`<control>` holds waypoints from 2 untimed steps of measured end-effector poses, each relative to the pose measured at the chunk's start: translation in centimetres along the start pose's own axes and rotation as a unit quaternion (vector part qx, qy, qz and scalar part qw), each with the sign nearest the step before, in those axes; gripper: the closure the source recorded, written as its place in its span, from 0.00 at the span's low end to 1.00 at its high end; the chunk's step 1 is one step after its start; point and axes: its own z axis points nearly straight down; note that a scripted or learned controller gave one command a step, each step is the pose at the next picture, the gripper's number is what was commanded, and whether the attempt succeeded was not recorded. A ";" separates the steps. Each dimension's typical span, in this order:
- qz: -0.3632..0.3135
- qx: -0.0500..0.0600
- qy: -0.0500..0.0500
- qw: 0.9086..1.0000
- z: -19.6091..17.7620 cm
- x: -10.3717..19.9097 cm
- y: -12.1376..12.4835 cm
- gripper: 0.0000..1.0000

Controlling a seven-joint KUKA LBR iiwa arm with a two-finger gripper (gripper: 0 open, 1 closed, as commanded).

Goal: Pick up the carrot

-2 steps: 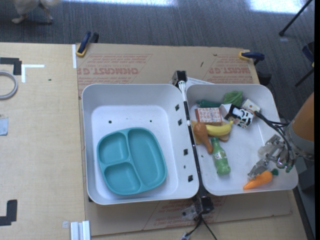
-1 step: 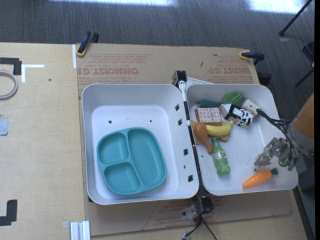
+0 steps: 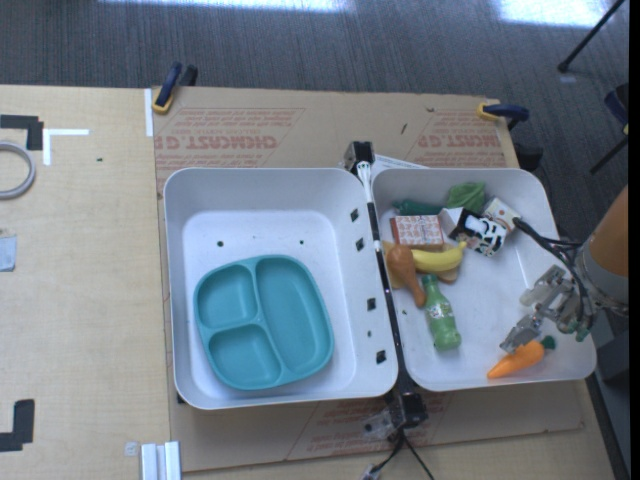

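The carrot [image 3: 516,360], orange with a small green top, lies in the front right corner of the right bin [image 3: 480,368], close to its front wall. My gripper [image 3: 523,317] hangs just above and behind the carrot, reaching in from the right. Its two fingers stand apart, so it is open. The lower fingertip [image 3: 514,337] is right at the carrot's upper side, and nothing sits between the fingers. The carrot rests on the bin floor.
In the right bin, a green bottle [image 3: 440,318], a banana [image 3: 441,259], a brown item [image 3: 403,267], a red-white box [image 3: 416,230], a green leafy item [image 3: 465,196] and a black-white toy [image 3: 484,233] lie left and behind. A teal divided plate [image 3: 263,320] is in the left bin [image 3: 200,208].
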 end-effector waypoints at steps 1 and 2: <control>-0.154 -0.002 -0.006 0.988 0.6 0.3 1.0 0.00; -0.238 -0.008 -0.005 0.971 0.6 0.1 1.2 0.00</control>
